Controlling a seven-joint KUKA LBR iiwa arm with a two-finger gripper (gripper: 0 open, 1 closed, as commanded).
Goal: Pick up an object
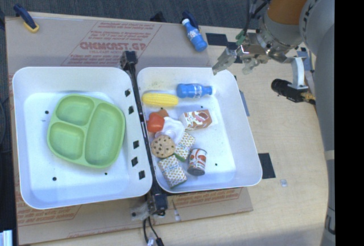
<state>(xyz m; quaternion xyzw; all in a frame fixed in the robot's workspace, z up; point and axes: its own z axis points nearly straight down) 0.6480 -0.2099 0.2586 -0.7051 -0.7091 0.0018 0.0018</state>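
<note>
Blue bottle [194, 90] below claw [235, 64], apart.

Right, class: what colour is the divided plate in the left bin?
Light green; the divided plate shows best in the camera view, lying in the left bin.
</note>
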